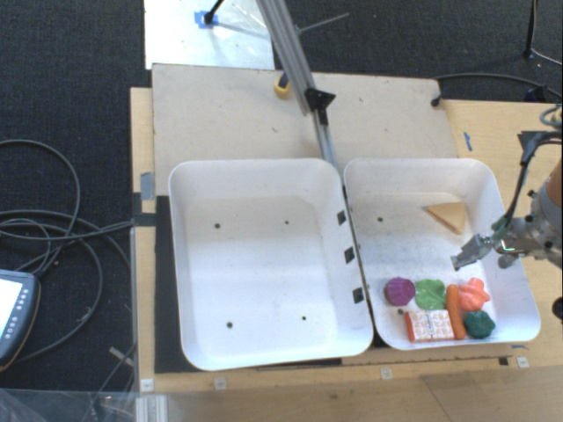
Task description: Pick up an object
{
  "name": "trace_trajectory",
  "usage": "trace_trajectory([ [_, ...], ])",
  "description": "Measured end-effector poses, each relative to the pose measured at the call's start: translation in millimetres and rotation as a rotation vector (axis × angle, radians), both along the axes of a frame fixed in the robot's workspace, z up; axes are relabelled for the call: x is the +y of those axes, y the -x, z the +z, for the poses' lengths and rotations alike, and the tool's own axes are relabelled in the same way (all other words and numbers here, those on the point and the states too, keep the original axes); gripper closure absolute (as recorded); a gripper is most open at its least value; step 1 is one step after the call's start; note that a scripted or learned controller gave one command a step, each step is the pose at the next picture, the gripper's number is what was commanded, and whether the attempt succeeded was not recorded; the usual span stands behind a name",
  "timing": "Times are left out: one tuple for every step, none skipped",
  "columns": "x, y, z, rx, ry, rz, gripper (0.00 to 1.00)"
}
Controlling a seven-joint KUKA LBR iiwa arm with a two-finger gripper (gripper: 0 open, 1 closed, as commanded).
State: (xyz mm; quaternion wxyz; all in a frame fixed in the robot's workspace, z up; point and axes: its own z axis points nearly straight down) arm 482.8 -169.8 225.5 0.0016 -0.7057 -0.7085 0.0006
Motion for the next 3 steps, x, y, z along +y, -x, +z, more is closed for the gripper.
trace_trajectory([
  [0, -1, 2, -0.005, 0.001, -0.001, 0.00],
  [8, 2, -44, 0.000, 0.000, -0.002, 0.00],
  [9, 2, -107, 0.002, -0.001, -0.003, 0.00],
])
